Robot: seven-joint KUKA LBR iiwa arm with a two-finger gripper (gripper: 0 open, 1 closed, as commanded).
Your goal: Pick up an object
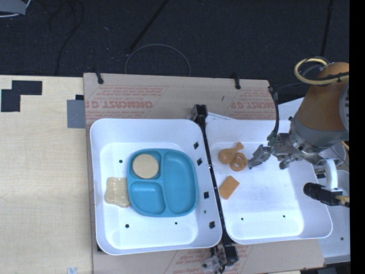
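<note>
The bench held two white bins (pixel 259 233). In the right one, the gripper (pixel 272 157) hovered with fingers apart, empty, just beside the pretzel (pixel 234 157); closing off-centre could likely nudge it away.

You have two white bins of smooth, faintly glossy plastic: the left bin (pixel 108 233) and the right bin (pixel 285 227). In the left one, the blue divided plate (pixel 177 184) looks like smooth matt plastic; the round tan disc (pixel 145 165) at its 10 o'clock compartment is matt, and the pale piece (pixel 117 192) at the plate's 9 o'clock looks rough and spongy. The orange pieces (pixel 234 157) look matt. The tool (pixel 274 154) shows dull grey metal. Printed cardboard (pixel 171 99) lies under the bins; the tabletop (pixel 40 176) is pale, matt wood.
</note>
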